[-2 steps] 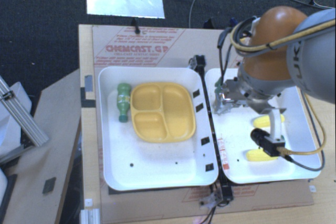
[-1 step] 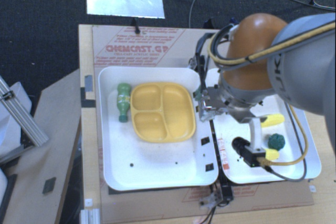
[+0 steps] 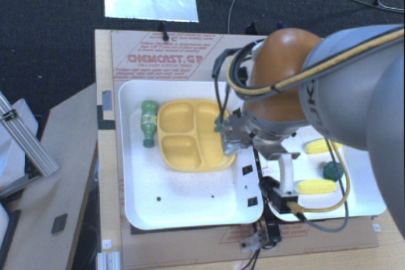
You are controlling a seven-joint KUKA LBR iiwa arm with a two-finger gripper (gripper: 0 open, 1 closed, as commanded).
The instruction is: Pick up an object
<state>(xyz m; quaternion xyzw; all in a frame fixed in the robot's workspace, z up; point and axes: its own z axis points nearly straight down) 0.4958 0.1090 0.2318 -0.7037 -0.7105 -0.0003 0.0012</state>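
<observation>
The gripper (image 3: 229, 136) hangs over the right edge of the yellow tray (image 3: 190, 135) in the left bin (image 3: 183, 205). Whether it grips anything cannot be told; nothing looks lifted yet.

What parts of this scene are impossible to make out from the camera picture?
- Gripper: the arm's orange band and wrist cover it from above, so its grip is unreadable.
- Yellow tray: its right edge is hidden under the wrist.
- Right bin: the arm covers much of it; two yellow pieces and a green lump peek out, too small to identify.
- Green bottle: label too small to read.
</observation>
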